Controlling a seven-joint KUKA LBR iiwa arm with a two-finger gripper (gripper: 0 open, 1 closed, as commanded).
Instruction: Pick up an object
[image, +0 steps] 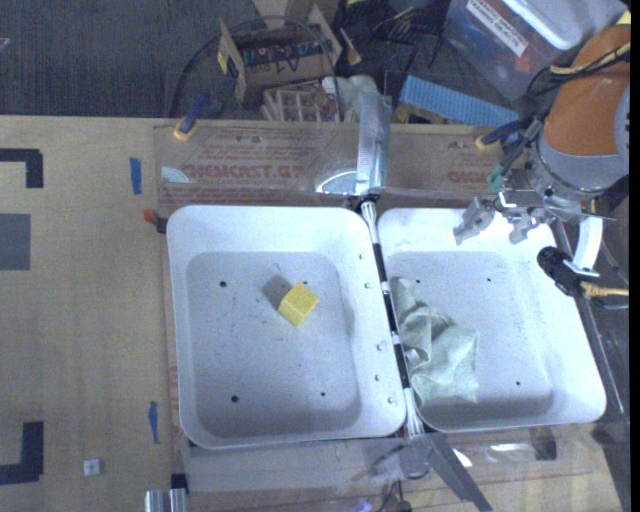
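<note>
Crumpled cloth (436, 345) in right bin (560, 395) — jaws (493, 220) spread above, nothing between.

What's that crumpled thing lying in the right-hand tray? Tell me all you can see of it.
It looks like a cloth, pale greenish-white, soft and crumpled into folds. It lies bunched on the floor of the right bin, against the wall shared with the other bin. The gripper hangs apart from it, over the bin's far edge.

Faint red lettering runs along the cardboard panel (250, 170) behind the left bin, far left of the gripper (493, 222); the characters cannot be read with certainty.
</note>
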